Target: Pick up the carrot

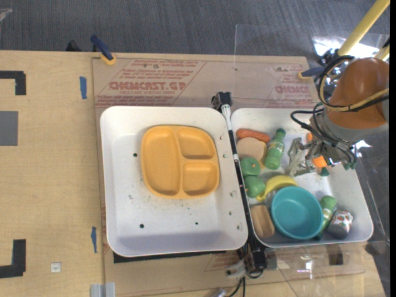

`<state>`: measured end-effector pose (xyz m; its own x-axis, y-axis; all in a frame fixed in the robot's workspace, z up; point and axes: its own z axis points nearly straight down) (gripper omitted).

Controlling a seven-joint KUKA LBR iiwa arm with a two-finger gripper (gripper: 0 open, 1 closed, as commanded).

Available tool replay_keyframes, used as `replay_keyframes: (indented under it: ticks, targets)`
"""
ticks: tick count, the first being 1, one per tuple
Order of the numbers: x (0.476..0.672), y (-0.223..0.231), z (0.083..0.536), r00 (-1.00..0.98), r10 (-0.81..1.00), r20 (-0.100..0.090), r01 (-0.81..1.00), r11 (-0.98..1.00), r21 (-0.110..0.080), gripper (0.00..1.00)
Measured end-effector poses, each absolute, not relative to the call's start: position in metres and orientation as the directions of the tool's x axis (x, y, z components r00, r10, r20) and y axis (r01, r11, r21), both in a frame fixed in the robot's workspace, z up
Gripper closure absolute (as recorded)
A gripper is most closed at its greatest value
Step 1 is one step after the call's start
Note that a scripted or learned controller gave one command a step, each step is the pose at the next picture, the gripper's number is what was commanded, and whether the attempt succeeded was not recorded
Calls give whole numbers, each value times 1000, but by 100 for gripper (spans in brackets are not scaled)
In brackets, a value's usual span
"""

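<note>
The carrot (252, 134) is a small orange piece lying flat near the far left corner of the right bin (362, 198), just above a tan bread slice (250, 148). My gripper (301, 157) hangs low over the middle of that bin, to the right of a green bottle (274, 148). It is well apart from the carrot, with the bottle between them. Nothing shows in its grasp.
The right bin also holds green vegetables (252, 173), a yellow banana (278, 182), a teal bowl (296, 212), a brown bread piece (261, 221) and a silver can (340, 222). A yellow divided plate (180, 161) lies in the left bin (120, 184).
</note>
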<state>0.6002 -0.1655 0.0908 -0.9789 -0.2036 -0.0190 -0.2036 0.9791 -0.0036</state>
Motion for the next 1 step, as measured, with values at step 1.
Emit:
replay_keyframes:
  ticks: [1]
  targets:
    - [604,-165,104,-979,-204,-31,-204,979,-7,100]
